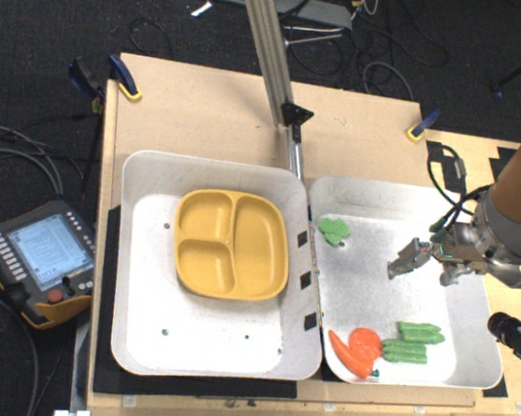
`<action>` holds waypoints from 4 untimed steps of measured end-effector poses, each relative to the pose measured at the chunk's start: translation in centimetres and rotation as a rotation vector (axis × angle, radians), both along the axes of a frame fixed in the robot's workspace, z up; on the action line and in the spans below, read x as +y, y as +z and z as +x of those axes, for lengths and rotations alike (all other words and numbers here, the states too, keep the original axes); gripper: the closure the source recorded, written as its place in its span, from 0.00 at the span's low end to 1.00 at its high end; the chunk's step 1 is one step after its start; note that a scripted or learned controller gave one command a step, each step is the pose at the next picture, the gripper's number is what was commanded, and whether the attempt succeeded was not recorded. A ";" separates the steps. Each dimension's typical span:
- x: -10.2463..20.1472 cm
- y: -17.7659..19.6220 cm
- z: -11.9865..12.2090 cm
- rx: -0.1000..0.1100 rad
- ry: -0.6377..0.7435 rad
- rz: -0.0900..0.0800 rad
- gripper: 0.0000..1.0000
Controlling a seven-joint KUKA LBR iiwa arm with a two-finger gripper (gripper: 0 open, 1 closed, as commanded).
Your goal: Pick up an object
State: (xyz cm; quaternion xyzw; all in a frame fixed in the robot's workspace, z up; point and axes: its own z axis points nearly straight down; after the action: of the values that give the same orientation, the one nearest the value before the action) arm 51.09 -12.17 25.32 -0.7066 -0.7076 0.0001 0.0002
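Red toy tomato [363, 345] and green beans [412, 342] lie at the right bin's [372, 216] near edge; above them the gripper [431, 262] hovers wide open, holding nothing.

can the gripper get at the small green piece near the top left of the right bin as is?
Probably yes. The small green piece lies alone on bare bin floor, nothing on or against it, and the gripper hangs over the same bin to its right.
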 end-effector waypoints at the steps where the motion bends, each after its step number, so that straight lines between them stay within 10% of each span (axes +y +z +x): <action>1: 0.0 0.0 0.0 0.000 -0.001 0.000 0.00; 4: -0.4 -15.8 0.5 -0.001 -0.002 0.000 0.00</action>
State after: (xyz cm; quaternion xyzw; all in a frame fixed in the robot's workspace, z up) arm 51.62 -12.59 9.47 -0.7074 -0.7068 0.0000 -0.0002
